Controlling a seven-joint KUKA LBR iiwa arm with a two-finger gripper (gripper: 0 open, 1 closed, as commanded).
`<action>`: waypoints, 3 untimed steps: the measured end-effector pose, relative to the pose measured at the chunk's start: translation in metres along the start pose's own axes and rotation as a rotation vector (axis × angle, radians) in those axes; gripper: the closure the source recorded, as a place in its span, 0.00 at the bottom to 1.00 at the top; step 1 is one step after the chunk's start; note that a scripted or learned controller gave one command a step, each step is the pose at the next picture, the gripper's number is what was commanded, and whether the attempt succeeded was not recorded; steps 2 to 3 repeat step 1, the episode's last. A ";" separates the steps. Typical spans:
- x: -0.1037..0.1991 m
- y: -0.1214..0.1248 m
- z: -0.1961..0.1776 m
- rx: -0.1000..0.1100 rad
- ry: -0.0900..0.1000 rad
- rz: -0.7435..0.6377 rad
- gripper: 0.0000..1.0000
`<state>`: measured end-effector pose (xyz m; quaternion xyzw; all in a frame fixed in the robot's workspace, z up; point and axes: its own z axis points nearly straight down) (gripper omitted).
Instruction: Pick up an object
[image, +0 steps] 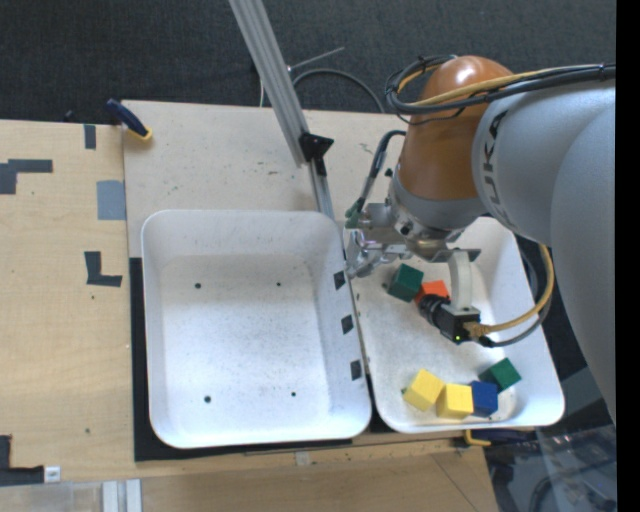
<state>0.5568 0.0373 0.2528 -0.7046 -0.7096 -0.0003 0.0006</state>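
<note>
Robot end effector (366, 252) low over the right bin (535, 400); its grip state cannot be told. A green block (405, 283) lies just beside it.

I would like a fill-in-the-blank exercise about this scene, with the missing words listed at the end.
1. All the blocks lie in the ____ bin as the camera sees it.
2. The two yellow blocks sit beside a ____ block near the bin's front rim.
3. Next to the orange block under the arm lies a dark ____ block.

Missing words: right; blue; green
</note>
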 end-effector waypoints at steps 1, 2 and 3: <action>0.053 0.017 0.018 0.002 -0.001 0.001 1.00; 0.053 0.017 0.018 0.002 -0.001 0.001 1.00; 0.053 0.017 0.018 0.002 -0.001 0.001 1.00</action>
